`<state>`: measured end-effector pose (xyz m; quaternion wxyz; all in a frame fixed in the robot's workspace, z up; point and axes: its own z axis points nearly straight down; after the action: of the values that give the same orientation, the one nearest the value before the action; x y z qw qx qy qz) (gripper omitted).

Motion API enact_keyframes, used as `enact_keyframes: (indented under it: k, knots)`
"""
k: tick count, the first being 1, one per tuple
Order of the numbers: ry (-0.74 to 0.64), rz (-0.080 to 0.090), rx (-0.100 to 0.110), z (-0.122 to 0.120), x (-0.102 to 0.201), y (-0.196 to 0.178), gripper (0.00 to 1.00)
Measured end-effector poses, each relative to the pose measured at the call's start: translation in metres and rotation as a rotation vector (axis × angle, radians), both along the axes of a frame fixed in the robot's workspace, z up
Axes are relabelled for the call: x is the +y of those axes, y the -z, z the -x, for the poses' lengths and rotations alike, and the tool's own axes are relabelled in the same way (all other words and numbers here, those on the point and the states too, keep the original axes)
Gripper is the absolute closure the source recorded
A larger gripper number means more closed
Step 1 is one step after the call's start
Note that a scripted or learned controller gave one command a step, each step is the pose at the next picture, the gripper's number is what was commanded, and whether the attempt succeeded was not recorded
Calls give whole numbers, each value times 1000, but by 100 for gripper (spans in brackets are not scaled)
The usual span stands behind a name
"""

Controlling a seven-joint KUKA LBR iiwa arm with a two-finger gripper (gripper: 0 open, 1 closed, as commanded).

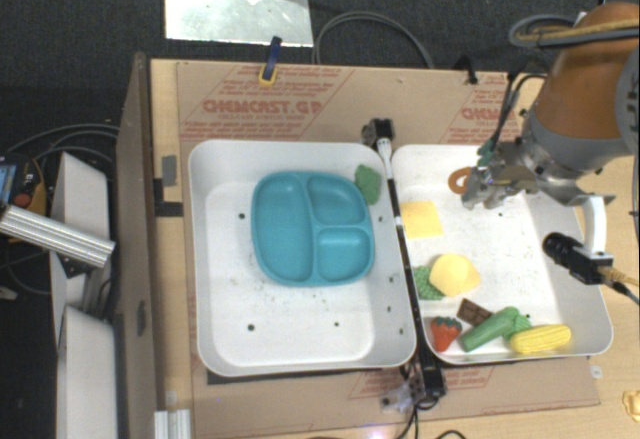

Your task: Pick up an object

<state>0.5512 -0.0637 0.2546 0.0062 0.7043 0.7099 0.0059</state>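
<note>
My gripper (484, 191) hangs low over the back of the right bin (560, 227), coming off the grey arm with its orange band (590, 47). Just to its left lies a small brown ring (460, 179), partly hidden by the gripper. In the same bin are a flat yellow square (421, 219), a round yellow piece (455, 273) on a green leaf (426, 283), a brown block (473, 311), a red piece (446, 331), a green pickle-like piece (490, 327) and a yellow corn cob (541, 338).
The left bin (225, 327) holds a blue divided plate (310, 227) and a green piece (369, 184) by its right wall. A black fitting (572, 258) on the arm juts over the right bin's right side. Cardboard (300, 97) lies behind the bins.
</note>
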Motion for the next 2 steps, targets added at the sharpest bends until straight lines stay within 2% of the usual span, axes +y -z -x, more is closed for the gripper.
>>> enact_keyframes:
  k: [1,2]
  knots:
    - [1,0,14,-16,15,18,100]
    - [3,0,15,-15,14,17,0]
